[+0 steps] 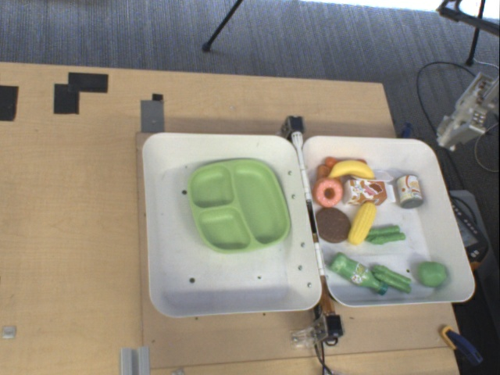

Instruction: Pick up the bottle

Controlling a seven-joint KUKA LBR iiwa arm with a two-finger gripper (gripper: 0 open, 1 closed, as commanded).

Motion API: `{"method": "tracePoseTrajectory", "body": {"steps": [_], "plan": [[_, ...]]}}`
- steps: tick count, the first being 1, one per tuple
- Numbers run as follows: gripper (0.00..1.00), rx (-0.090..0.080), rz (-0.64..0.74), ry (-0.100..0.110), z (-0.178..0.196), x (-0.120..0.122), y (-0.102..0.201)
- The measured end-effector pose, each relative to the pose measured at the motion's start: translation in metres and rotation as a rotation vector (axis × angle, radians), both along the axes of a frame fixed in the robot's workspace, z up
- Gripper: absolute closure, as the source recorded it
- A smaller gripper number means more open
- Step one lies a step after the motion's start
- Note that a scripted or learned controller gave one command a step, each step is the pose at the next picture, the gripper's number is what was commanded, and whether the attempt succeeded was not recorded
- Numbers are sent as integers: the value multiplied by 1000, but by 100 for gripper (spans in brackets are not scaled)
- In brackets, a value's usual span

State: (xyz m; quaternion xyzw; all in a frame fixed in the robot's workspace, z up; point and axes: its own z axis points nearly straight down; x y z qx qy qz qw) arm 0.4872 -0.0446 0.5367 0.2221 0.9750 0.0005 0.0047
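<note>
Near the front edge of the right bin (445,174) the green bottle (356,273) is laid flat, touching green beans (393,279), a lime (431,273) near; corn (362,223) and a cookie (333,224) crowd behind. Room for the fingers is judged tight. The gripper (467,117) is parked outside the bin's far right corner; its state cannot be told. The left bin (164,287) holds a green tray (237,204).

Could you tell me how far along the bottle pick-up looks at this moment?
Nothing looks done yet: the green bottle lies flat near the front of the right bin, among toy foods like the corn and donut. In hand: the gripper hangs off the bin's far right corner, well away from the bottle. Left: the whole reach, grasp and lift.
</note>
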Motion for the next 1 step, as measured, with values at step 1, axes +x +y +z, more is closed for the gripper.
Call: {"method": "tracePoseTrajectory", "body": {"steps": [1], "plan": [[100,4,-257,4,-74,0,80]]}}
